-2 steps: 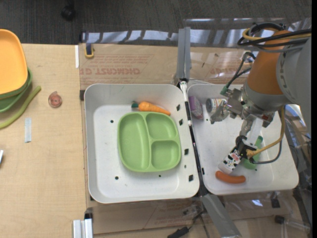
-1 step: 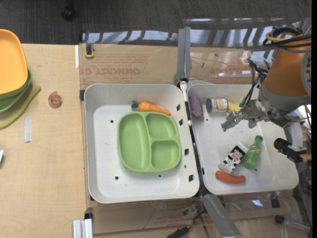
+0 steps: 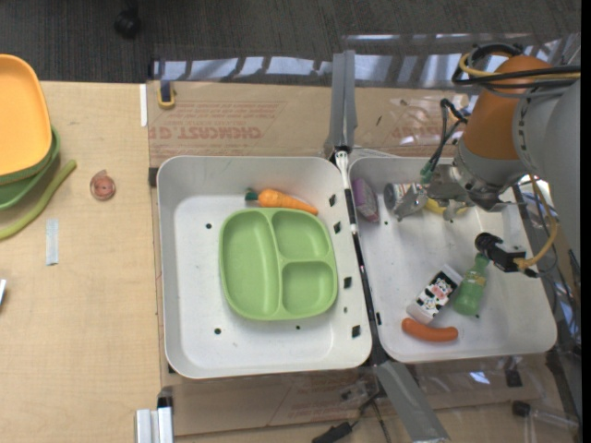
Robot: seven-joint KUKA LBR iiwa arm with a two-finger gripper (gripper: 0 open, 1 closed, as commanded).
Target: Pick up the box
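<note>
- So, counts: 2 white bins, 1 green divided plate point(image 3: 277, 264), 1 carrot point(image 3: 286, 200), 1 box point(image 3: 436, 293), 1 green bottle point(image 3: 471, 289), 1 sausage point(image 3: 429, 331), 1 purple item point(image 3: 366, 198), 1 arm w/ 1 gripper point(image 3: 416, 198).
- Left bin point(image 3: 180, 275), center of frame: holds the plate, 3 compartments, lying flat mid-bin; carrot lies just beside the plate's upper edge, orange w/ green top pointing left.
- Right bin point(image 3: 526, 335), right of frame: holds the box, small, white w/ black patches, lying tilted in the lower middle of the bin.
- Bottle lies right beside the box on its right side, touching or nearly so; can't tell which.
- Sausage, red-orange, lies just below the box near the bin's lower wall.
- Purple item sits at the bin's upper left, by the divider between bins.
- Gripper is in the upper part of the right bin, near the purple item, well apart from the box; nothing seen between its fingers, and whether they're spread or closed can't be told.
- Arm's orange band and cables sit at upper right of frame, over the bin's upper right corner.
- Around: yellow & green dishes point(image 3: 20, 146) stacked at far left edge, small pink thing point(image 3: 102, 185) on the wood bench left of the bins.
</note>
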